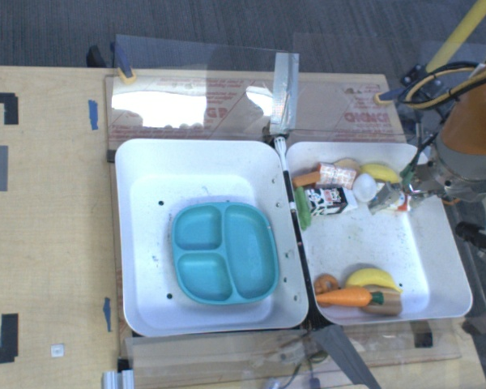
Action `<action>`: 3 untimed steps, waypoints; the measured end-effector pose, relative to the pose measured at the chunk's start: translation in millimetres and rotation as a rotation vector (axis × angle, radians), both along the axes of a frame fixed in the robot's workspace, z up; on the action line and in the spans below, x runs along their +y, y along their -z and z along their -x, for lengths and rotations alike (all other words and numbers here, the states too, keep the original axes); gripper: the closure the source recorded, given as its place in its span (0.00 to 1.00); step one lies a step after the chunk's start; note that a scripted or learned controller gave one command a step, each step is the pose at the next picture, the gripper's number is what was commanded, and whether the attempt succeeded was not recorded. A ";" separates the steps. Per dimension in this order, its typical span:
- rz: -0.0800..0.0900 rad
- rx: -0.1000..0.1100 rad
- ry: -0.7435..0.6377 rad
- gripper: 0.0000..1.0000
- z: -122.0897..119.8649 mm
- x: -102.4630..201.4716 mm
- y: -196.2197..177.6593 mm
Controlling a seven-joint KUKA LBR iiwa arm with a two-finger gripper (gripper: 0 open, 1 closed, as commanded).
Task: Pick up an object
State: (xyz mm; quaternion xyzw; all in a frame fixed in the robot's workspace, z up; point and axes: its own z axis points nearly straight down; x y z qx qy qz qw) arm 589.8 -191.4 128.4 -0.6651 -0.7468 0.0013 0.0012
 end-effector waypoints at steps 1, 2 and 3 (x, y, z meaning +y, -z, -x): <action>0.004 -0.019 -0.017 0.00 -13.4 -4.2 34.4; 0.014 -0.031 -0.018 1.00 -16.5 -6.8 20.2; 0.013 -0.028 -0.017 0.00 -15.7 -6.5 21.7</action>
